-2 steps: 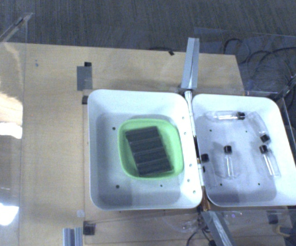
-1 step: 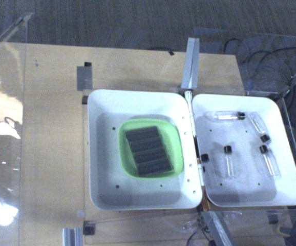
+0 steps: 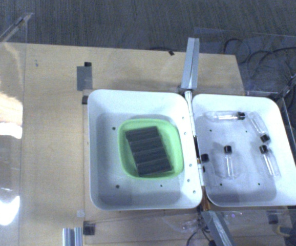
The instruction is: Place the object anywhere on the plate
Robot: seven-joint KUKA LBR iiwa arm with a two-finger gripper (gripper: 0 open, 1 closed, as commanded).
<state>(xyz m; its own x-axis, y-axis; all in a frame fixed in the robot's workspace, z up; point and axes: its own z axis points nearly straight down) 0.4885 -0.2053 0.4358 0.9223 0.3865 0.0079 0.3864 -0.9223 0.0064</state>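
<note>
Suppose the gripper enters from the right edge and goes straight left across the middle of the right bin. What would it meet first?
Likely the clear vial lying nearest the right wall of the right bin, if it travels low enough.

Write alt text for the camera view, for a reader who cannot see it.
A dark ribbed block lies on a green plate in the left white bin. The right white bin holds several clear vials with black caps, lying apart. Both bins sit side by side on a wooden bench.
</note>
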